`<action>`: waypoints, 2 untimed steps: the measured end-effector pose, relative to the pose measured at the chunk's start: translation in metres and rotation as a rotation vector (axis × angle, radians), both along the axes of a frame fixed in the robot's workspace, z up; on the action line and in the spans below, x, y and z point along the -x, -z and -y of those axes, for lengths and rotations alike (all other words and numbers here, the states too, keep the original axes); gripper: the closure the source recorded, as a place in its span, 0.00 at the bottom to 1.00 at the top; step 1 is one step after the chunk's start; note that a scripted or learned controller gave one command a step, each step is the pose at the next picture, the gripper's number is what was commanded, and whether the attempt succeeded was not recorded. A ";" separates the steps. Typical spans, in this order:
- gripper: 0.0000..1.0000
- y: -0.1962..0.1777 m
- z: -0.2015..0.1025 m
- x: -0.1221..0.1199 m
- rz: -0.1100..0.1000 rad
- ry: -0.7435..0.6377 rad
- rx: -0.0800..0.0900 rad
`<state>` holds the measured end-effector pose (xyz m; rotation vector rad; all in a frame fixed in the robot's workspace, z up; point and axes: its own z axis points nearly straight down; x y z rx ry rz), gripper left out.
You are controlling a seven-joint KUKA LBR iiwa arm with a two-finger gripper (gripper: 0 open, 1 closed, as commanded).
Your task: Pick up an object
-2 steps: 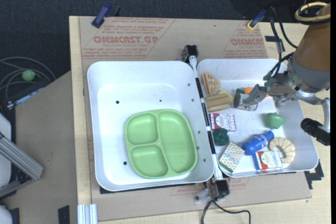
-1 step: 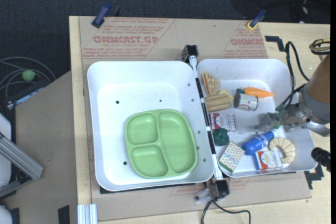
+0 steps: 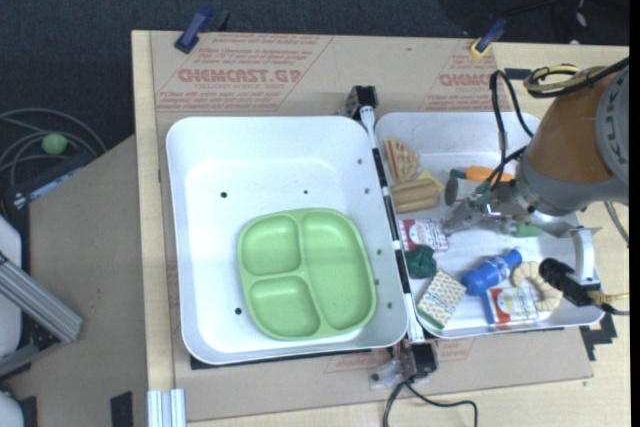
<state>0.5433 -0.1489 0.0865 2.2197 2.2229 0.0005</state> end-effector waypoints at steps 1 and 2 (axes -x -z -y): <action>0.00 0.002 0.017 -0.098 0.000 0.001 -0.001; 0.00 0.003 -0.026 -0.121 -0.010 0.003 -0.001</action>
